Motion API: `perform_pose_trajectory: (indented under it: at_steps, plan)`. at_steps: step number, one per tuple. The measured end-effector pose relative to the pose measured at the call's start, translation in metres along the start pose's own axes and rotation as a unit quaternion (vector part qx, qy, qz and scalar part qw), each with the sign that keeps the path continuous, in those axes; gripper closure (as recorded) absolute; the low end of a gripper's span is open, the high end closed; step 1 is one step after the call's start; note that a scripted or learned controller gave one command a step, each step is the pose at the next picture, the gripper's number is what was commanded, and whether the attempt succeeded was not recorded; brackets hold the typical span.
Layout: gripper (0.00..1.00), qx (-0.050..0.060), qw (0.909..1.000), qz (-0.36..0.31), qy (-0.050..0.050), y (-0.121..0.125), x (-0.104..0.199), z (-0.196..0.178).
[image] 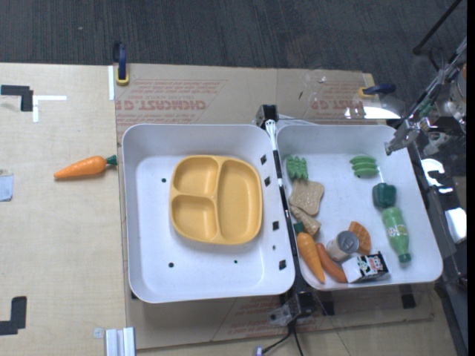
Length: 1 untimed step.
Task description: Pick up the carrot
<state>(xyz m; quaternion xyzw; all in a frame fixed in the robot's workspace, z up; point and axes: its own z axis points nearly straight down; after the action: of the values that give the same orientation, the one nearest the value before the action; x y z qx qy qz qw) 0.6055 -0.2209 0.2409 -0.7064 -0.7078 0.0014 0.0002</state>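
- The arm's gripper (407, 130) sits up at the far right, above the upper right corner of the right bin (338, 136); it's a tangle of metal from here and I can't tell how it's set
- The carrot (309, 256) lies in the right bin near its lower left corner, orange, angled down to the right, with a redder sausage-like piece (331, 264) touching its right side
- A small tin can (346, 243) and a black-and-white carton (369, 266) crowd in just beside those
- Bread slices (306, 197), a green bottle (395, 233), a green pepper (384, 194) and green pods (364, 165) are spread over the rest of that bin
- The left bin (148, 273) holds a yellow divided plate (217, 199)
- A second carrot (82, 167) rests on the wooden bench (52, 258), well left of both bins
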Motion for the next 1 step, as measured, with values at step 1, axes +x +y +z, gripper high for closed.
perform_pose_trajectory:
  at_steps: [1]
  plan:
    - [0.00, 0.000, 0.9911, 0.133, 0.000, 0.0211, 0.0837, 0.0060]
